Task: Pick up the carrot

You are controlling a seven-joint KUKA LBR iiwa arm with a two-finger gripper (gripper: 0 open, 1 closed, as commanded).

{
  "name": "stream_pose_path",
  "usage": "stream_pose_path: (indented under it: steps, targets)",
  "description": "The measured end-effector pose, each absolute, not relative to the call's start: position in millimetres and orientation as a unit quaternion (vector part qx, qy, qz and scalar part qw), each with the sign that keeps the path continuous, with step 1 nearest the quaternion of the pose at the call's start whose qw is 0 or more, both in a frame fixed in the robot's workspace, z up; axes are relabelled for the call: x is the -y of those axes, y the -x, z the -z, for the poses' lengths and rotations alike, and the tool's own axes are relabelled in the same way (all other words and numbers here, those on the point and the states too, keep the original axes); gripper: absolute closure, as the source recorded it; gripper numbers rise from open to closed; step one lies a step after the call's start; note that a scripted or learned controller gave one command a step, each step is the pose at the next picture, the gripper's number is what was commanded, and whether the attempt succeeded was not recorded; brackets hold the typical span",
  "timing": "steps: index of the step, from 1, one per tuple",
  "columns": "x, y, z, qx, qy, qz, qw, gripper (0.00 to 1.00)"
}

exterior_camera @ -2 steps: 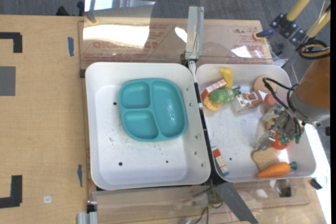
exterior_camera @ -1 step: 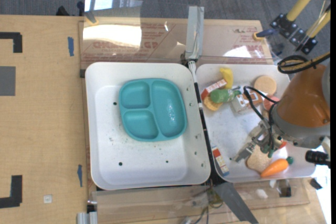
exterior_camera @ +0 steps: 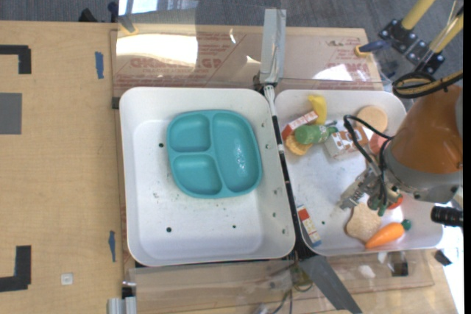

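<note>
The orange carrot (exterior_camera: 385, 234) with a small green tip lies near the front right corner of the right bin (exterior_camera: 324, 180), beside a tan bread slice (exterior_camera: 360, 225). My gripper (exterior_camera: 366, 191) hangs just above and to the left of the carrot, over the bread slice, below the grey arm and its orange band (exterior_camera: 434, 132). Nothing can be seen held between its fingers. The carrot rests on the bin floor, apart from the gripper.
At the back of the right bin lie a yellow banana-like piece (exterior_camera: 318, 106), a green vegetable (exterior_camera: 310, 134), a small box (exterior_camera: 340, 145) and a round bun (exterior_camera: 372, 118). The left bin (exterior_camera: 147, 180) holds a teal divided plate (exterior_camera: 214, 153). A metal divider (exterior_camera: 272, 55) stands between the bins.
</note>
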State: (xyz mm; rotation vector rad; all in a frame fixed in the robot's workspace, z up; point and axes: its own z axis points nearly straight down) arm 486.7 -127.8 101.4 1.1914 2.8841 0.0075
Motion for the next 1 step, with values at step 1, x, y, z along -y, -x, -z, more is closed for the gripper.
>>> stream_pose_path:
  steps: [1]
  targets:
    - [43.3,-481.4,-185.3,-0.865,-0.502,-0.0015,0.002,1.00]
